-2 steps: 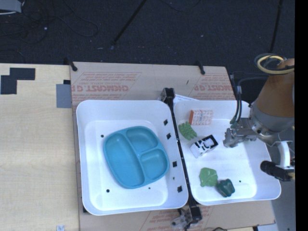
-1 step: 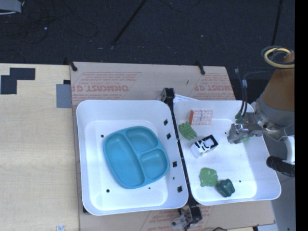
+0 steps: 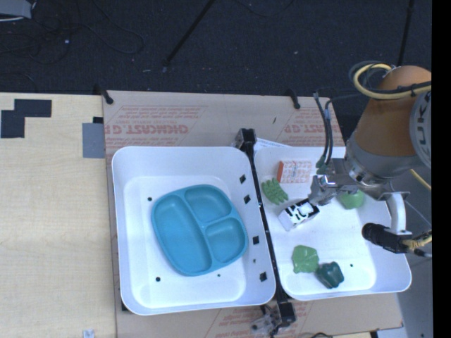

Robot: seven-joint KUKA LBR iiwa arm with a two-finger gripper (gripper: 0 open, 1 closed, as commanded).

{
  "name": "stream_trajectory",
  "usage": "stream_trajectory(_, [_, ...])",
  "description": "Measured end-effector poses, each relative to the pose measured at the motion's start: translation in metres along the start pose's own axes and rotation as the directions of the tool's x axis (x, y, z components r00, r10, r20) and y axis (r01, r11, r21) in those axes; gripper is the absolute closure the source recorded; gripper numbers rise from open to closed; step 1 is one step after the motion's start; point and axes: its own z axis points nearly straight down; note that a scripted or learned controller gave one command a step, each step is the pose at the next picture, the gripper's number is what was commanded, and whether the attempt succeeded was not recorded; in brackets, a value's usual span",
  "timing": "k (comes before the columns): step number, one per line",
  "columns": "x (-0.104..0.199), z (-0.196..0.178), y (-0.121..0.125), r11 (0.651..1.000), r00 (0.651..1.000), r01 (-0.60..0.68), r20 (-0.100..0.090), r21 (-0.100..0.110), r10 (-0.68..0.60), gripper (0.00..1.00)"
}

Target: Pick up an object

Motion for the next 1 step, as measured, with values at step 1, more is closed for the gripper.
stream_trajectory(1, [0.0554,-0.0082,0.0058,1.0,1.0,-0.001,0.002,0.001,0.001,1.0])
